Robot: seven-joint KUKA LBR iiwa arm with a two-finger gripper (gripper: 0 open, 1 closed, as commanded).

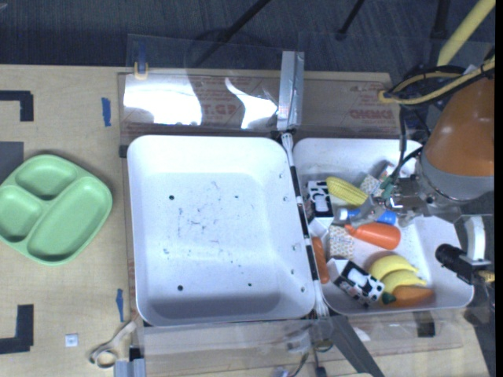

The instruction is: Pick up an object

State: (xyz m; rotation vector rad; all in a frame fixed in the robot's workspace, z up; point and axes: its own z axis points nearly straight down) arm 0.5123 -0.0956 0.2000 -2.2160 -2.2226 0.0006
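Right bin (440,157): end effector (387,203), grip state unclear, just above orange carrot (376,235).

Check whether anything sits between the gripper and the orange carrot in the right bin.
Nothing visible does. The gripper is right over the pile in the right bin, with the orange carrot just below it in the view. The corn cob lies to its left and the banana beyond the carrot, neither between them.

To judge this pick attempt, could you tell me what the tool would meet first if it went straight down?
Probably the orange carrot, which lies just below the tool in the right bin. Depth is unclear from this slanted view, so the corn cob beside it is possible.
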